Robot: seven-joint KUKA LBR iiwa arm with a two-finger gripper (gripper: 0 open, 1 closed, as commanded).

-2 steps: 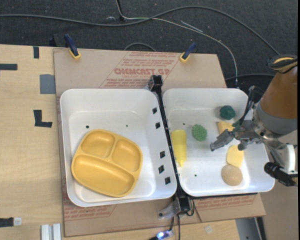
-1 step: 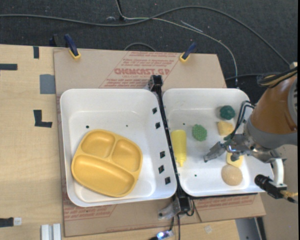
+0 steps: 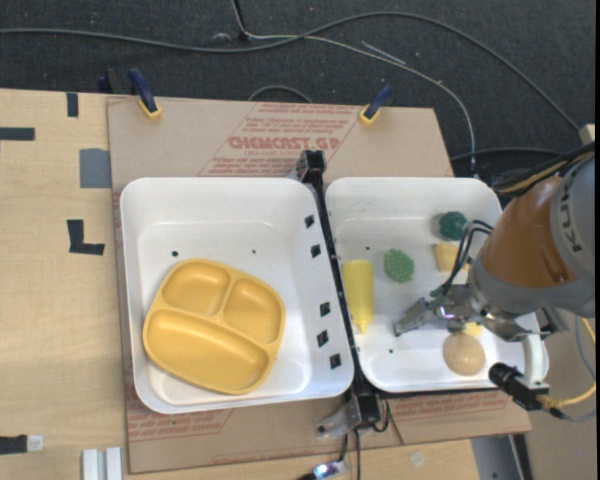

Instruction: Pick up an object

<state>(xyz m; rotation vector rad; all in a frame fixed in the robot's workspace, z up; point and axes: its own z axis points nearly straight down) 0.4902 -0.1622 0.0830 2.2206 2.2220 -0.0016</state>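
the gripper point(image 3: 417, 320) hangs low in the right bin point(image 3: 380, 196), its fingers slightly apart with nothing between them, beside a tan ball point(image 3: 464, 355). that bin also holds one yellow block point(image 3: 358, 293), one green knobbly piece point(image 3: 398, 264), one teal piece point(image 3: 450, 224) and one pale yellow wedge point(image 3: 444, 256). the left bin point(image 3: 180, 203) holds one yellow tray point(image 3: 214, 324). both bins sit on brown board point(image 3: 270, 138) held by two clamps point(image 3: 144, 95).
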